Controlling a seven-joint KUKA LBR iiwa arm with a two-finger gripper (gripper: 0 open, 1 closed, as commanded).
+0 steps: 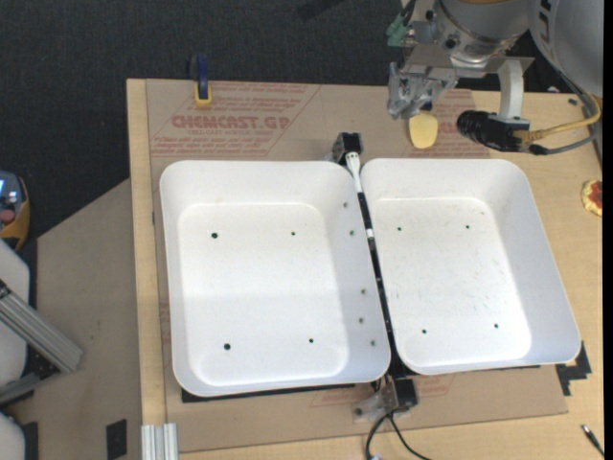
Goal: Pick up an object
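My gripper (419,111) hangs high at the top of the camera view, past the far edge of the right bin (536,257). A small pale yellow object (423,130) sits right at the fingertips and looks pinched between them. It is rounded and about as wide as the gripper. The object is lifted off the bench, above the cardboard behind the bins. The left bin (182,257) lies to the left of the right bin, the two touching along their inner rims.
Both white bins rest on a cardboard sheet (239,113) printed with red text. A blue and yellow clamp (201,78) grips its far left edge. A black clip (347,147) sits between the bins at the back, another fitting (395,396) at the front.
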